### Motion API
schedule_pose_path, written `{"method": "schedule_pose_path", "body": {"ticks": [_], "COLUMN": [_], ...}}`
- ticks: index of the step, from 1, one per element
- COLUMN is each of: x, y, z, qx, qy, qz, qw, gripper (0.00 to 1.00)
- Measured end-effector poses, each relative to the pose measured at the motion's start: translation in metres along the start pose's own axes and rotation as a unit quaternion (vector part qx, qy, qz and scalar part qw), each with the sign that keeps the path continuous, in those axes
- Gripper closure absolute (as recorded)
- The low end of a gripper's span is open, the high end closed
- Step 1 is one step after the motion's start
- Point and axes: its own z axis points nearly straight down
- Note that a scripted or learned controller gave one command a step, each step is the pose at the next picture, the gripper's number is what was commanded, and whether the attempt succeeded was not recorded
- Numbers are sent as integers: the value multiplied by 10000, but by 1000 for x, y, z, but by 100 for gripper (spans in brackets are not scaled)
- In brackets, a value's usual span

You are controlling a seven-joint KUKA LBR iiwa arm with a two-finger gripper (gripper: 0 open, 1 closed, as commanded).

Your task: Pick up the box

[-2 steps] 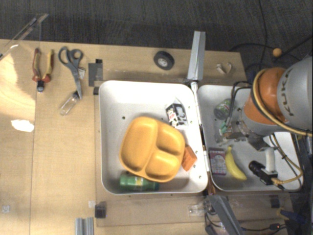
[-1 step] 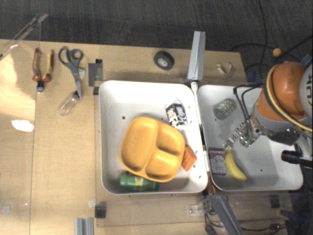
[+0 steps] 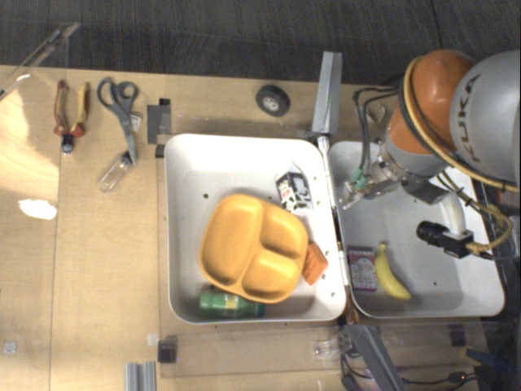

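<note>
The end effector (image 3: pixel 356 187) hangs over the right bin (image 3: pixel 488 300); below it lie a box (image 3: pixel 362 269) and banana (image 3: pixel 391 274).

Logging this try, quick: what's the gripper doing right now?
Gripper: over the right bin's upper left corner; open or shut cannot be told, nothing visibly held.

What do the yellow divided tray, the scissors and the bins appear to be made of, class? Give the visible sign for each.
Yellow divided tray: likely moulded plastic; even colour, rounded compartments, soft sheen.
Scissors: grey, probably metal blades with dark, probably plastic handles.
Bins: white, smooth, rounded corners; plastic or coated metal, hard to tell.
</note>
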Motion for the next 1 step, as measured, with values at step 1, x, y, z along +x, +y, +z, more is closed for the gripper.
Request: {"method": "schedule_pose_path", "body": {"ticks": [1], "x": [68], "y": [-16], "z": [-29], "qx": [-5], "qy": [3], "qz": [316], "qw": [9995], "gripper": [100]}}
